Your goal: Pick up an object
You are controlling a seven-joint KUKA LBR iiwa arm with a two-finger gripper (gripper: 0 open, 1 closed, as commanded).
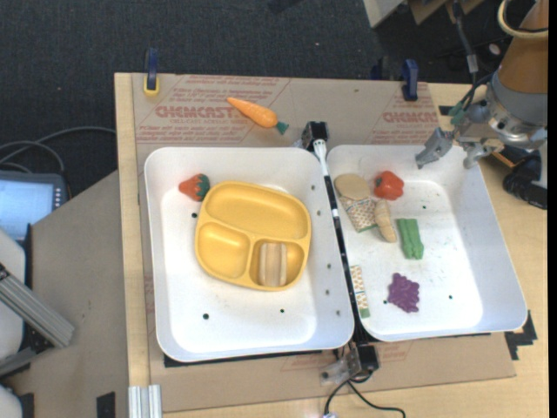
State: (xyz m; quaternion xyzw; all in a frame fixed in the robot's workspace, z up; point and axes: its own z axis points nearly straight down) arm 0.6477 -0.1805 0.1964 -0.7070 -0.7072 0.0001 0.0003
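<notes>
A metal two-finger gripper (453, 147), fingers spread and grasping nothing, hangs over the right white bin's (487, 259) far rim. A red plastic tomato (389, 185) lies nearby inside it, beside a tan bread slice (352, 186), green pickle (410, 239) and purple grapes (403, 293).

The tabletop (96, 259) carries a printed cardboard sheet (348, 103); 2 white bins (165, 320) sit on it (side by side), a toy carrot (254, 112) at 12 o'clock.

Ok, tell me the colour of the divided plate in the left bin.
Yellow. The divided plate shows best in the camera view.
</notes>
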